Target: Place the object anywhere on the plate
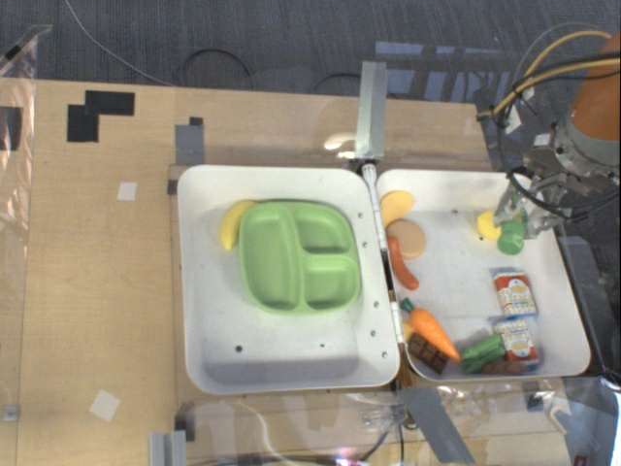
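1. Green toy [511, 240], which I take to be the task's object, sits in the upper right of the right bin [574, 311], directly under the gripper [522, 216] and just beside a yellow toy [488, 225]
2. Whether the gripper is clamped on the green toy or merely poised over it cannot be told from this slant
3. Risk: if the hold is shallow or absent, the arm could lift away bare, or the toy could slip out on the way across
4. Risk: the yellow toy is so close that it could be nudged or pinched along with the green one
5. Risk: the plate [296, 257] lies in the left bin [209, 289], well apart, so a low carry could clip the raised rims between the bins; a banana [231, 223] touches the plate's upper left edge
6. Orientation: the green toy looks short and stubby, its long axis seemingly running top to bottom of the frame, but it is too small to say which end leads
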Controlling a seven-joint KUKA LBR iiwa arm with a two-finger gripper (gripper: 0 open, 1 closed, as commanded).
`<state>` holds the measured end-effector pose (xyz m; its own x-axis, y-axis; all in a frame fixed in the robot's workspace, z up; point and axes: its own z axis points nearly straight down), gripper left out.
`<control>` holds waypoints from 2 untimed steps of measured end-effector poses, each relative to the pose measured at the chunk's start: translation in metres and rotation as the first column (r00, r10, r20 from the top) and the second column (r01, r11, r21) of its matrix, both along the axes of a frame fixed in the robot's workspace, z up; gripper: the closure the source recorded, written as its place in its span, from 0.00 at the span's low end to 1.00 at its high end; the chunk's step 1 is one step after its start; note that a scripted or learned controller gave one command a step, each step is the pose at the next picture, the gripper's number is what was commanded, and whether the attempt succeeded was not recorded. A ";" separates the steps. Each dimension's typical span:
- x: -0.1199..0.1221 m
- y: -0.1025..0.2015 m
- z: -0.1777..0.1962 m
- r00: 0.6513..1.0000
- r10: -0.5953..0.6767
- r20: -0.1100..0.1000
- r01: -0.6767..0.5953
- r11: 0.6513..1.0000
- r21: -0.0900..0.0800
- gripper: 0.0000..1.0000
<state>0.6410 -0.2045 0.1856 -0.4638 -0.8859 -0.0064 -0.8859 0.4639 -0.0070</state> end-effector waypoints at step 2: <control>0.016 0.168 0.005 0.992 -0.122 0.007 0.122 0.993 0.005 1.00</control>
